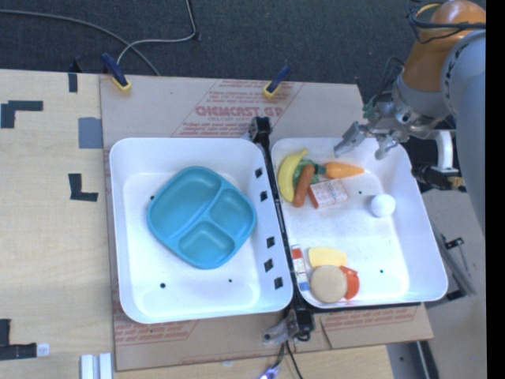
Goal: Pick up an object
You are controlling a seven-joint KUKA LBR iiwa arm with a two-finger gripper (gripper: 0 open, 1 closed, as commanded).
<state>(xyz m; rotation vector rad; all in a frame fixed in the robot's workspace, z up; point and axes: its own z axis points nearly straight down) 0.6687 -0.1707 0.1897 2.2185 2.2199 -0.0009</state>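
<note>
My gripper (364,143) hangs over the back edge of the right bin (418,235), fingers spread apart and nothing between them. Just below it lies an orange carrot (343,170). Left of the carrot sit a yellow banana (288,173), a green piece and a brown sausage-like piece (303,186). A red and white packet (328,193) lies under the carrot. A white ball (383,205) rests to the right. Near the bin's front lie a yellow cheese slice (326,257), a burger bun (328,283) and a small striped box (299,264).
The left bin (134,275) holds a blue divided plate (202,216). A black clip strip runs between the two bins. Both bins rest on cardboard with yellow and blue clamps at its back edge. The grey and orange arm comes in from the upper right.
</note>
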